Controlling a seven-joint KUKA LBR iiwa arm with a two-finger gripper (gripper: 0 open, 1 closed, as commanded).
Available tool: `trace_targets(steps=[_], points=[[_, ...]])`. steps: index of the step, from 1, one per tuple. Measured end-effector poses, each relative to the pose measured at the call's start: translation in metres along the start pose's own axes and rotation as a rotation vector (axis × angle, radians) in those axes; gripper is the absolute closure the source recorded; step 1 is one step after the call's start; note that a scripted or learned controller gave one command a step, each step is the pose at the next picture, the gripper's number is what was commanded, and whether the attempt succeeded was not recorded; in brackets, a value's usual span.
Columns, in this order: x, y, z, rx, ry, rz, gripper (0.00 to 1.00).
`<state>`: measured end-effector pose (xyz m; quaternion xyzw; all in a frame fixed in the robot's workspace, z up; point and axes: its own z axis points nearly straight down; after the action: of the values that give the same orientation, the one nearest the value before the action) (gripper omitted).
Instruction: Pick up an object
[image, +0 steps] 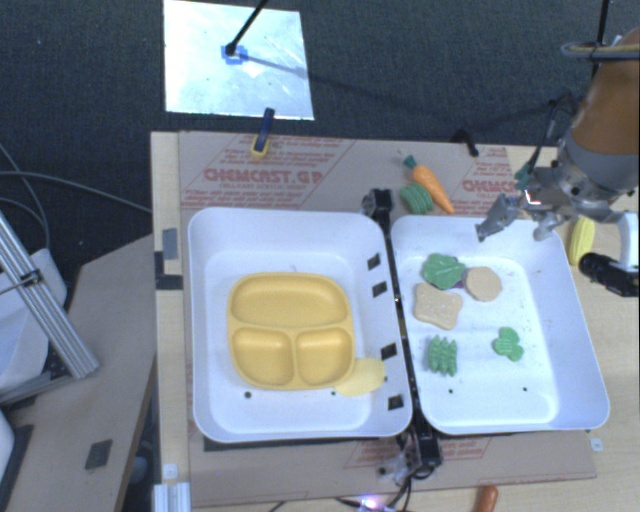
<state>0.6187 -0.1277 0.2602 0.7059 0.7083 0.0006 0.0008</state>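
Two-finger metal gripper (518, 222) hangs over the far right corner of the right shallow white bin (560, 400), fingers spread apart, nothing between them. Landmark: the pale toast-shaped toy slice (438, 307) in that bin. Gripper is up and right of the toast, well apart from it. Dark green leafy toy lump (442, 270) just above the toast, with the round tan cookie-like disc (484, 284) just right of that lump; these two lie nearest the gripper. Ridged green toy piece (441, 355) below the toast, near. Small green broccoli-like toy (508, 345) right and below, apart. Bare bin floor right and below of the toast, toward the near rim. Left of the toast, across the black hinge strip, the left white bin (210, 400) bears a yellow plastic divided tray (290, 330). Orange toy carrot (428, 185) lies outside the bins, above the toast on the cardboard.
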Motion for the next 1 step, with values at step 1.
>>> trace_targets(steps=[1], points=[[-0.0539, -0.024, 0.1205, 0.011, 0.0, 0.008, 0.0]])
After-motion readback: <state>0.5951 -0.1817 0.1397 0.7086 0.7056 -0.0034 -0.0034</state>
